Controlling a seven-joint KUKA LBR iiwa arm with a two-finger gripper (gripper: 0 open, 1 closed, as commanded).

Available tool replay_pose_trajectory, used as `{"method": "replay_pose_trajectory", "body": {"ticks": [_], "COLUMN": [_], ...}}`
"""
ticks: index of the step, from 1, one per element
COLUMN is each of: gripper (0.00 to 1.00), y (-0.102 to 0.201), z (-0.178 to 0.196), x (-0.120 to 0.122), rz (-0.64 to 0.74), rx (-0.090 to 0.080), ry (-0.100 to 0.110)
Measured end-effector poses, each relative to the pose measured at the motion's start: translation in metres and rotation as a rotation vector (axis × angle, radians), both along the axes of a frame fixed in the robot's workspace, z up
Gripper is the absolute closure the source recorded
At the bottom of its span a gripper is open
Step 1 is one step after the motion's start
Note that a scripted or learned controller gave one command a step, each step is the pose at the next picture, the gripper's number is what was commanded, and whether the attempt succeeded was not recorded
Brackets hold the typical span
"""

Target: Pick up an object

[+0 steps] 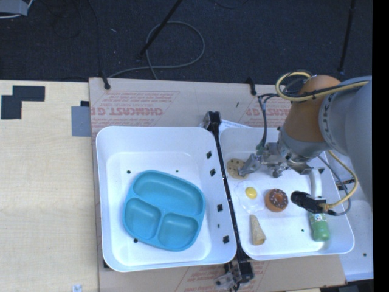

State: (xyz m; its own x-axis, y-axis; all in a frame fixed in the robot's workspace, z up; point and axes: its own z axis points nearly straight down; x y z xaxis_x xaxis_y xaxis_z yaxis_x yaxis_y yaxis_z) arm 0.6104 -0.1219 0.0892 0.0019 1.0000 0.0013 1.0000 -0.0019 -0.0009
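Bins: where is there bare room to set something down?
Left bin: bare floor along its far side, beyond the blue tray. Right bin: crowded by cookie, egg, donut, cone and bottle; a small patch between cone and bottle.

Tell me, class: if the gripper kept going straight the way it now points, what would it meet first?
The gripper points left and down into the right bin. Just ahead of its tips lies the cookie, so that would likely come first; the height above it is hard to judge. The fried egg lies off that line.

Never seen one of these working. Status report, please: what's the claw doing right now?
Gripper low in right bin, beside cookie. Nothing seen held. Fried egg, donut, cone close by. Blue tray in left bin.
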Motion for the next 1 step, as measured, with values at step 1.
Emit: {"method": "replay_pose_trajectory", "body": {"ticks": [1], "gripper": [1.0], "y": [0.0], "z": [0.013], "x": [0.0015], "rz": [-0.003], "rx": [0.002], "ry": [-0.004]}}
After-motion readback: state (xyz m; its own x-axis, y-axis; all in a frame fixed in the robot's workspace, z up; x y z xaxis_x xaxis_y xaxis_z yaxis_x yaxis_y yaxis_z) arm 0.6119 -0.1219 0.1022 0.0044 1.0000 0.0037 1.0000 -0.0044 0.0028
